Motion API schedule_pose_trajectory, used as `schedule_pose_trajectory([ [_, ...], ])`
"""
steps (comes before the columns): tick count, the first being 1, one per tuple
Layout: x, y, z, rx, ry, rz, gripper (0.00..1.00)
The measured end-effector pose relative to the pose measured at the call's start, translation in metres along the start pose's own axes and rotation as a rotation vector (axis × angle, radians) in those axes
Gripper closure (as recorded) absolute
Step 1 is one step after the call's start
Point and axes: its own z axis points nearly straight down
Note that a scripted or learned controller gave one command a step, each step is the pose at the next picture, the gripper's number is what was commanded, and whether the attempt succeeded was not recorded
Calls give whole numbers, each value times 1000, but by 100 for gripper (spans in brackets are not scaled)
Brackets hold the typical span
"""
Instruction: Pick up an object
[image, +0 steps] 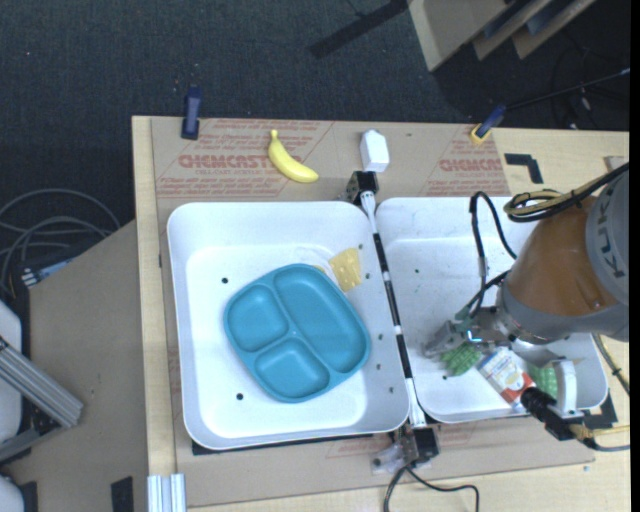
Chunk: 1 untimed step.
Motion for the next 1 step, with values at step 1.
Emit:
schedule_pose_trajectory([
  [1, 0, 0, -10, -2, -1, 1, 100],
])
